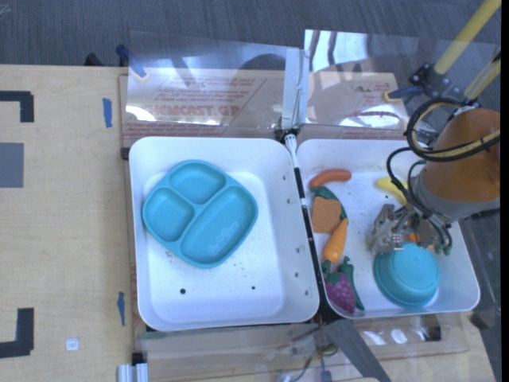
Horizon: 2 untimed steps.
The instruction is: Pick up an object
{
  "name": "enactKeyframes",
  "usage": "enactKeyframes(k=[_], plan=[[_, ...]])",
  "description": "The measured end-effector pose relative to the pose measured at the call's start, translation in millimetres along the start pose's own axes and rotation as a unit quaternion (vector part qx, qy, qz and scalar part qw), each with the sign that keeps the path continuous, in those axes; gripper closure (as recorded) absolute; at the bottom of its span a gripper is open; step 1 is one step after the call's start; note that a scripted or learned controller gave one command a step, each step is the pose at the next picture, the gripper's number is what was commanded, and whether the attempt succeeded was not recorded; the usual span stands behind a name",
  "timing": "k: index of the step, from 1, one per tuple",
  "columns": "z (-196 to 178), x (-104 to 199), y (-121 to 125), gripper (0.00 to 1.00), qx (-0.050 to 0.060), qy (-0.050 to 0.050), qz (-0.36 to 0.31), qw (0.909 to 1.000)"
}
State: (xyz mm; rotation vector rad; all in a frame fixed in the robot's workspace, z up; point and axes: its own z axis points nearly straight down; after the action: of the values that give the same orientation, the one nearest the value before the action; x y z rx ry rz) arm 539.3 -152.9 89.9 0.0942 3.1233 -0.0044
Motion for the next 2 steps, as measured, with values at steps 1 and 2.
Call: enactKeyframes(k=[1, 2], plan=[[2.3, -49.4, -69.9, 1.00, 0.001, 0.003, 0.027, 0.9996], [3.4, -81.0, -65.6, 1.00, 0.001, 0.004, 0.122, 0.9925]])
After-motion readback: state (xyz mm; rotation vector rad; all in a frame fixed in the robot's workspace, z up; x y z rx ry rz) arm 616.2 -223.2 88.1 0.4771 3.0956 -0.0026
